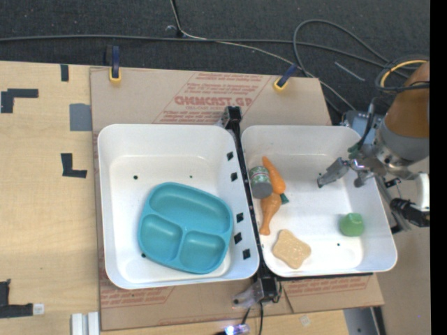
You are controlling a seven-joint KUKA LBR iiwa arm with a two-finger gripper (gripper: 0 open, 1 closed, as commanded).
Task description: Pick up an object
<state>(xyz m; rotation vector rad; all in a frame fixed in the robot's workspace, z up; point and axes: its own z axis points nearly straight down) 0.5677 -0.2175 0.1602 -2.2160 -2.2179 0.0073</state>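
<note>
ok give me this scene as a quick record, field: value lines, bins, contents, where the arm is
left bin: holds a blue divided tray, three compartments
right bin: holds a small grey can, an orange carrot, a drumstick-like orange toy, a tan bread slice and a green cup-like item
cluster: can, carrot and drumstick crowd the right bin's left wall
gripper: over the right bin's upper right part, nothing between its fingers
arm: reaches in from the right
base: cardboard sheet under both bins, clamped at its far edge
</note>
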